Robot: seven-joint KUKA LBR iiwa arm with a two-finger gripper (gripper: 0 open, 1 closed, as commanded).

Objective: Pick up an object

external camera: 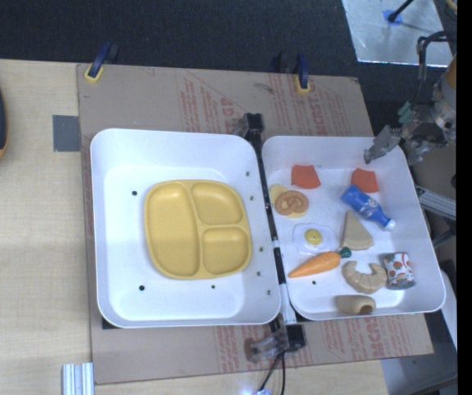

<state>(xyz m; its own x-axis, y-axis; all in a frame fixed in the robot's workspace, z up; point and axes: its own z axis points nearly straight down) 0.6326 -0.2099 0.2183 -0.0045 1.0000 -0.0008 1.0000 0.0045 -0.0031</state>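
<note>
In the right bin (423, 220), two orange blocks (305, 176); hand (384, 148) state unclear.

Bright, even light; slight softness

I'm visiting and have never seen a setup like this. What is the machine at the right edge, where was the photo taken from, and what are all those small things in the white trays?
One camera looks down at a slant on a bench. The left bin holds a yellow divided plate. The right bin holds toy food: a carrot, a pretzel, a fried egg, a blue bottle, a croissant, a small can and two orange-red pieces. The grey metal at the right bin's far corner is the robot arm's gripper, there to pick something up. Nothing shows between its fingers.
</note>
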